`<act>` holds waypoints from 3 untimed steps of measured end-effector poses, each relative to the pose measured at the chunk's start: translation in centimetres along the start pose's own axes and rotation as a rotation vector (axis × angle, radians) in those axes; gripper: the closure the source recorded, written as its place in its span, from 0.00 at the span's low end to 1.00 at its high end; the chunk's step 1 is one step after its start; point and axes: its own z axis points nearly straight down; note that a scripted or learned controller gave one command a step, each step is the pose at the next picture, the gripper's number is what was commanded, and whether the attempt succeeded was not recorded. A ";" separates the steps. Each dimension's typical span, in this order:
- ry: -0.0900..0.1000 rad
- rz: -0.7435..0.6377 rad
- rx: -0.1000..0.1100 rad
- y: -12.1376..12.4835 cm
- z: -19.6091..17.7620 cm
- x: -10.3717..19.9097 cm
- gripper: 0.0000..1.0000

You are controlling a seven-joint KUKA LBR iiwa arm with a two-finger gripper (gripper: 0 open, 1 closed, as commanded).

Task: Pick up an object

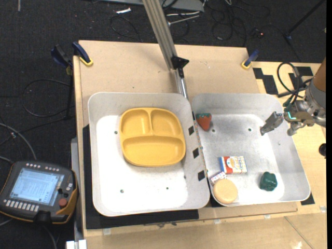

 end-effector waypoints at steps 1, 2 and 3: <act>0.001 0.002 0.005 0.0 6.4 0.4 0.00; 0.002 0.003 0.005 -1.0 11.6 0.8 0.00; -0.001 0.002 -0.001 -1.0 13.1 0.9 0.00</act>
